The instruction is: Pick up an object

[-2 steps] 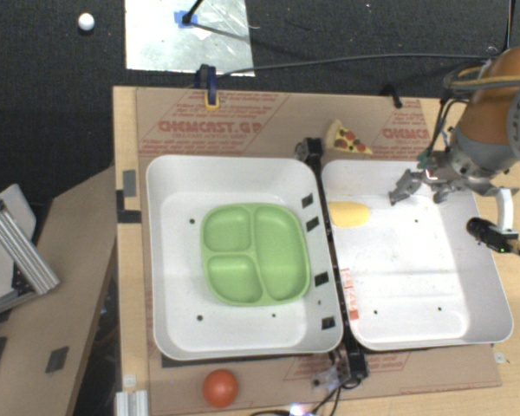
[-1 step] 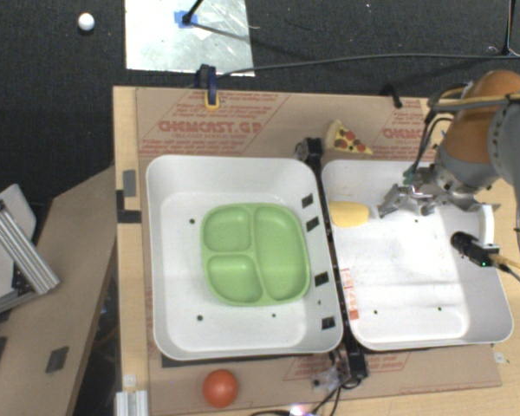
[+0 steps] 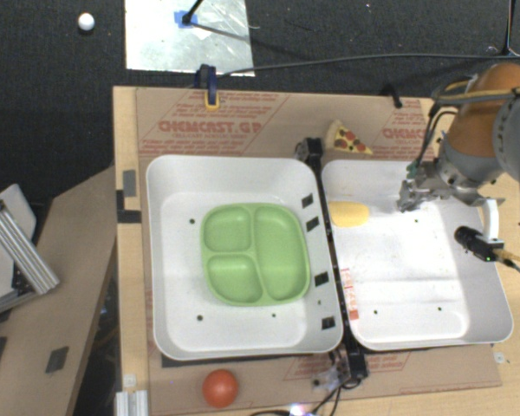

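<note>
A small yellow object (image 3: 349, 214) lies in the right bin (image 3: 433, 319), near its upper left corner. My gripper (image 3: 409, 199) hangs over the same bin's upper part, a short way to the right of the yellow object and apart from it. The fingers point down toward the bin floor. A toy pizza slice (image 3: 347, 139) rests on the cardboard behind the bins. A red ball (image 3: 220, 387) sits on the bench in front of the left bin.
The left bin (image 3: 169, 319) holds a green divided plate (image 3: 254, 254). Black clips line the seam between the bins. The arm's grey body and orange band (image 3: 494, 89) rise at the right. Cables trail over the right bin's far corner.
</note>
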